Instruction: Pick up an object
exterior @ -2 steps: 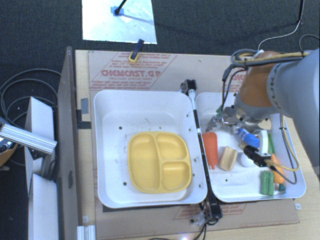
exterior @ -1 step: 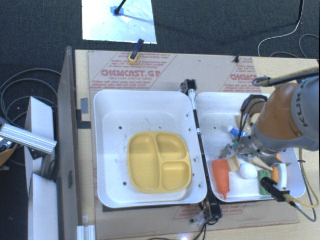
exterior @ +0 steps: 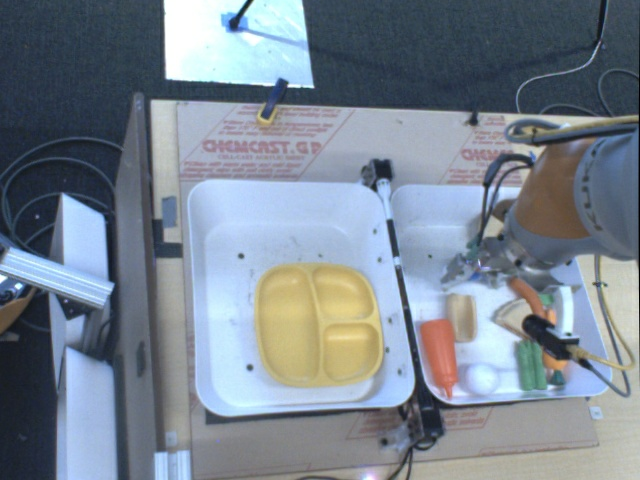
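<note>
Gripper (exterior: 466, 271) sits low in the right bin (exterior: 432, 206), near its middle, at the end of the grey arm (exterior: 590, 203) that comes in from the right. How far apart its jaws stand cannot be made out from this slant, and nothing can be seen held in it. Just below its tip, close but seemingly apart, lies a tan block (exterior: 461, 316), short and rounded. Beside the block to the left lies a carrot (exterior: 438, 354), pointing down along the bin's wall. A white ball (exterior: 483, 378) rests by the carrot's lower end. A green stick (exterior: 530, 366) lies further right, under the arm. The left bin (exterior: 203, 268) holds a yellow plate (exterior: 320, 324) with three compartments, well apart from the gripper.
</note>
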Robot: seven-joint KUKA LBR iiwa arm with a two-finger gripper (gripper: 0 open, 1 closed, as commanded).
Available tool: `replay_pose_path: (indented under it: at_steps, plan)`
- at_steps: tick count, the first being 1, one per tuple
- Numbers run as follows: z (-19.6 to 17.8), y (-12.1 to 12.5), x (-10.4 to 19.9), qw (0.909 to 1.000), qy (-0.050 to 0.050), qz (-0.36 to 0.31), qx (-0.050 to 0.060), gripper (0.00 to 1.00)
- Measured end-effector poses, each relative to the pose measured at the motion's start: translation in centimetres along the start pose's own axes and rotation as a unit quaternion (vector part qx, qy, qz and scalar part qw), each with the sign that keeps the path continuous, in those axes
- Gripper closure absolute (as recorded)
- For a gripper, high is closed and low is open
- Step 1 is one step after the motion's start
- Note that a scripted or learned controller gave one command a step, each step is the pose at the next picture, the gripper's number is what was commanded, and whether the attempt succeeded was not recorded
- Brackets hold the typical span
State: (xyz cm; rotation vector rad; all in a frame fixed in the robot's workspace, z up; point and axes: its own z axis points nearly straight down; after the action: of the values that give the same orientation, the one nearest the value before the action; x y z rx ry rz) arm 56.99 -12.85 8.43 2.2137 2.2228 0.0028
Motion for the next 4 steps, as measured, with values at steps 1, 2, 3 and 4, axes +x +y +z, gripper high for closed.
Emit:
replay_pose_path:
  at_steps: [1, 2, 3, 4]
  plan:
    - [-3.6, -3.0, -8.4, 1.0000, -0.002, 0.005, 0.001, 0.00]
    - [-0.1, 1.5, -7.6, 1.0000, 0.000, -0.001, 0.000, 0.00]
    - [0.2, 7.5, -8.0, 0.9996, 0.005, -0.004, 0.026, 0.00]
    - [-1.1, 8.0, -8.2, 1.0000, -0.002, -0.001, 0.009, 1.00]
